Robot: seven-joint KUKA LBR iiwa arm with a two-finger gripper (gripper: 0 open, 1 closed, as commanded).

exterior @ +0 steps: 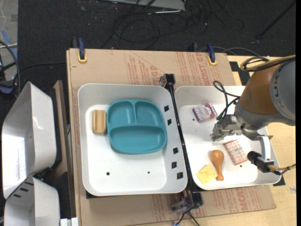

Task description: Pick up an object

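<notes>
In the right bin (197,95) lie a purple-and-white packet (204,112), a red-and-white packet (234,152), an orange drumstick toy (217,162) and a yellow cheese wedge (206,174). My gripper (224,130) hangs over the middle of this bin, between the purple packet and the red packet, just above the drumstick. Nothing shows between its fingers. The left bin (89,140) holds a teal divided plate (136,126) and a tan bread-like piece (99,121) at the plate's left.
The arm's grey and orange body (265,98) covers the right bin's far right side. A black divider (178,135) runs between the two bins. White tubs (26,126) stand off the bench at the left. Blue-and-yellow clamps (82,51) hold the cardboard's back edge.
</notes>
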